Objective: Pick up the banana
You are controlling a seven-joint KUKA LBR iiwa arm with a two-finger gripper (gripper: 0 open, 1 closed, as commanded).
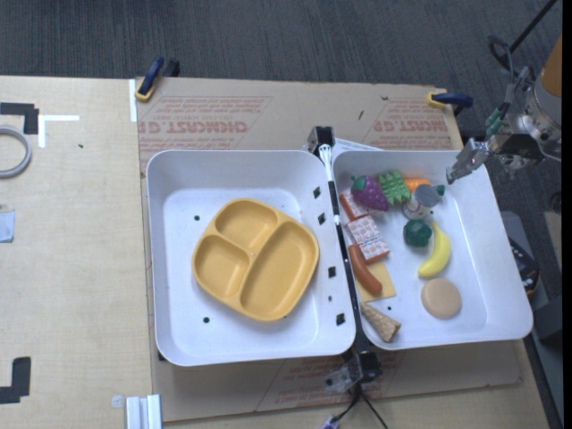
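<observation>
Camera view looks down on two white bins side by side on the table (71, 266). Left bin (170, 266) has just one thing in it, a yellow three-compartment plate (256, 259), sitting roughly in the middle. Right bin (496, 266) is the busy one. There's one banana (436, 254), lying toward the right half of that bin, curved, with a dark green round thing (416, 233) touching its upper end and one tan round bun-looking piece (441, 298) just below it. Also one purple grape bunch (370, 193), one green leafy piece (393, 186), a bit of orange (417, 184) behind that, one red and white carton (366, 237), one hot dog (364, 270) on a yellow slice (385, 280), and one brown wedge (382, 323) near the front wall. End effector (466, 161) hangs over the far right corner of the right bin, well apart from the banana, nothing between its fingers; can't tell how far open they are. Two clamps at the cardboard's (295, 114) far corners.
</observation>
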